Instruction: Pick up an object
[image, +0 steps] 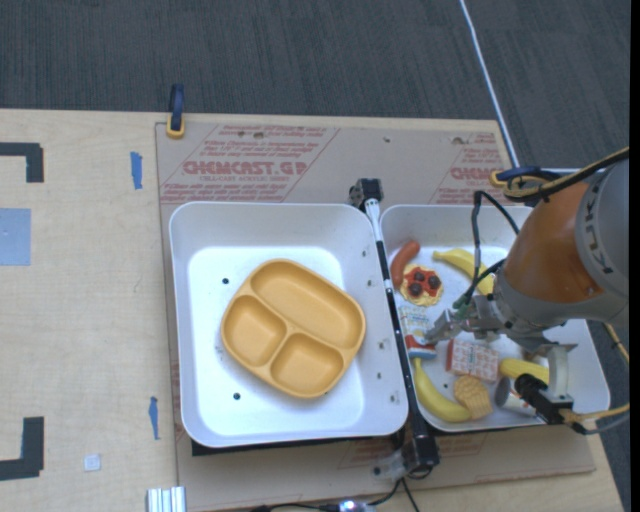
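Right bin (596, 385), near edge: a banana (436, 394) beside a tan cookie (472, 396), a red-and-white packet (472, 358) just behind. The arm's orange wrist (548, 250) hangs over this bin; claw (462, 318) sits low among the items, opening cannot be judged. Further back: small tart with berries (422, 285), a red sausage (402, 262), second banana (458, 262). Left bin (200, 330) holds a yellow divided tray (292, 327)

The pale wood tabletop (80, 330) carries a printed cardboard sheet (300, 160), on which two white bins (190, 330) sit side by side.
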